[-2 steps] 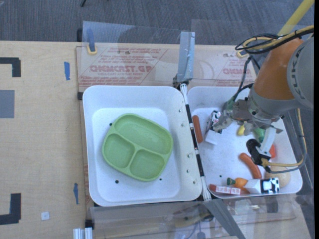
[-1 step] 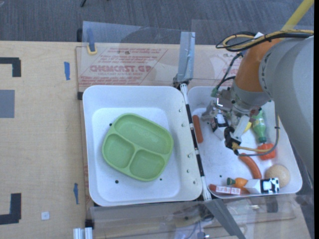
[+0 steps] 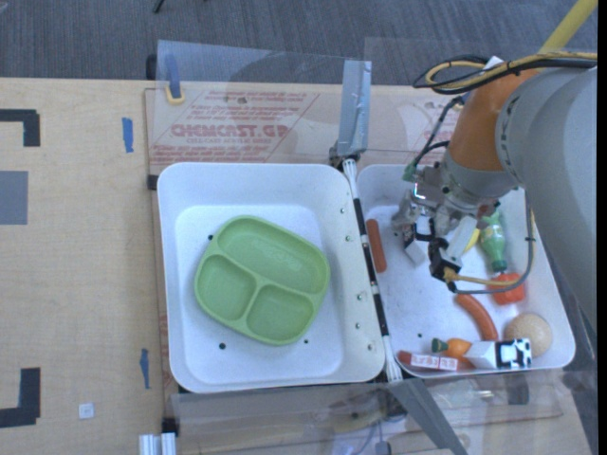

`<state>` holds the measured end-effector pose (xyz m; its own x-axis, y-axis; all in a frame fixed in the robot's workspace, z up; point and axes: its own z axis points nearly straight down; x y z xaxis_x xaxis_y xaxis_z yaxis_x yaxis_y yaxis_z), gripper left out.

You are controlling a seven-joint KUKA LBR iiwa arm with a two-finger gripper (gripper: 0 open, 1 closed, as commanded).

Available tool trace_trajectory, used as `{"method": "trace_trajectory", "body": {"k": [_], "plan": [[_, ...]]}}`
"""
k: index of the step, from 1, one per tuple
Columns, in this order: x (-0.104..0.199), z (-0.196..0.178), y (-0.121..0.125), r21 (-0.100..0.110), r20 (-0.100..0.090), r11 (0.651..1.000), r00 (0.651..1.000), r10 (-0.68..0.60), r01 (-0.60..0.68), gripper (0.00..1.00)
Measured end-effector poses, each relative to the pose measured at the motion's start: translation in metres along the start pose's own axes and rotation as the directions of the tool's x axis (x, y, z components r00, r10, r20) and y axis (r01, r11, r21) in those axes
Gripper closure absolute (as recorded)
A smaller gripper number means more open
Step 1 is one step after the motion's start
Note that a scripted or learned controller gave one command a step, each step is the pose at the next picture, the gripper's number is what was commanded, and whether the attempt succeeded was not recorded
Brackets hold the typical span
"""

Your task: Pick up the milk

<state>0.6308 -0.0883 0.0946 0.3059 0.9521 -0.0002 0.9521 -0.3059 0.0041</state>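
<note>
Arm (image 3: 531, 121): I see it reaching in from the right, orange band over the far part of the right bin.
Gripper (image 3: 427, 240): low over the right bin's (image 3: 398, 316) far-left area; I cannot tell how it is set from here.
Milk (image 3: 507, 353): I read the white carton with black patches as the milk, lying at the near edge of the right bin, well apart from the gripper.
Near the milk: a pale egg (image 3: 528, 333) just beside it, a sausage (image 3: 477, 316) to its far-left.
Left wall: a second sausage (image 3: 377, 245).
Green bottle (image 3: 493, 243): right of the gripper.
Left bin (image 3: 180, 207): holds a green divided plate (image 3: 262, 279).
</note>
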Motion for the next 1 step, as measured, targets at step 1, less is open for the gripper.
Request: {"method": "trace_trajectory", "body": {"k": [1], "plan": [[0.0337,-0.0876,-0.0742,0.009,0.004,0.952,0.952,0.307,-0.307,1.00]]}}
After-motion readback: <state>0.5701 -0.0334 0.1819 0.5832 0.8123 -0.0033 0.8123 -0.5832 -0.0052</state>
